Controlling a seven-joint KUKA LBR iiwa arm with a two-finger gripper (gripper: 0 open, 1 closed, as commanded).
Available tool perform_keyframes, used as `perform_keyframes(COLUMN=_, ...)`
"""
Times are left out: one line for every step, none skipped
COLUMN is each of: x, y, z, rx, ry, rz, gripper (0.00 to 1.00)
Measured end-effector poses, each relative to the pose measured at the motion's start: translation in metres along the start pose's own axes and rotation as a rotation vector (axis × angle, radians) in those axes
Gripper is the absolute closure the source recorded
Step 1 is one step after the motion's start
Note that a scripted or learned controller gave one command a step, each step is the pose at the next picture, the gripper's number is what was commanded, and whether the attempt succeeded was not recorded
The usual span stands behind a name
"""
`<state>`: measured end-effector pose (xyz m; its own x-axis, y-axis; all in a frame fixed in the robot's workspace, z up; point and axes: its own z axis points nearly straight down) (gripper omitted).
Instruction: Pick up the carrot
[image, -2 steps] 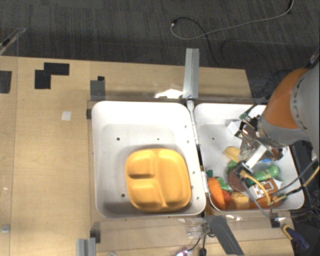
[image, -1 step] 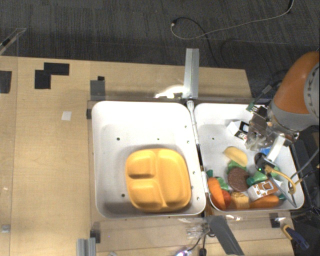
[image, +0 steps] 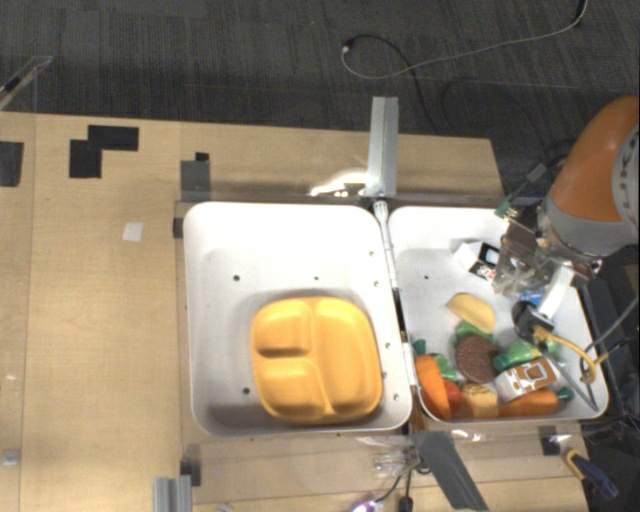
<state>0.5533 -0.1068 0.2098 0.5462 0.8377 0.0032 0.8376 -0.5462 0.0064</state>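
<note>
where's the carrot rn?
The carrot lies in the right bin, at its near-left corner against the divider, beside the brown round piece. The yellow tray sits in the left bin.

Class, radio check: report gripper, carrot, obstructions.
Gripper over right bin, nothing seen held. Carrot in near-left corner. Toy foods crowd it.
</note>
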Motion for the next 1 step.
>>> perform_keyframes(x=0.005, y=-0.0757, z=0.0254, rx=0.006, ry=-0.002, rz=0.046, gripper=1.0)
